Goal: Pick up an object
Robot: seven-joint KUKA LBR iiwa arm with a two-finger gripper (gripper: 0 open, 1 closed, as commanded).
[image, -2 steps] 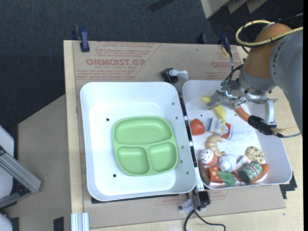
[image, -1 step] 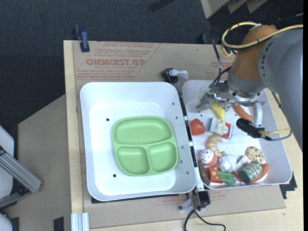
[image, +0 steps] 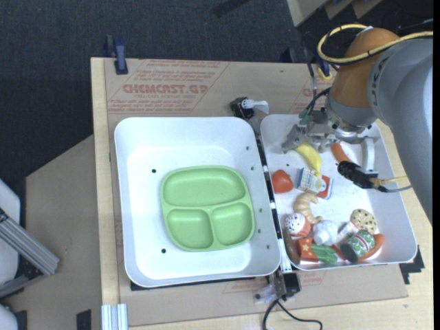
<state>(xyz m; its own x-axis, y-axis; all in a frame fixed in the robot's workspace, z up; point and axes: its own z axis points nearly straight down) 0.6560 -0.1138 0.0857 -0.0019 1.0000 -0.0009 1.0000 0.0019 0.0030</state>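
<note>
On a cardboard-topped bench (image: pixel 172 88), the grey arm's gripper (image: pixel 317 137), its grasp impossible to judge, hovers over a small yellow plastic banana (image: pixel 311 158): light, rigid, slippery; best pinched mid-curve.

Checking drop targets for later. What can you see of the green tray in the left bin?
The green tray is a pale green, plastic-looking, rounded rectangle with three compartments: one wide along the far side, two smaller along the near side. It lies flat, turned slightly, near the middle of the left bin, resting on the bin's floor and apart from its walls. Nothing lies in its compartments.
</note>
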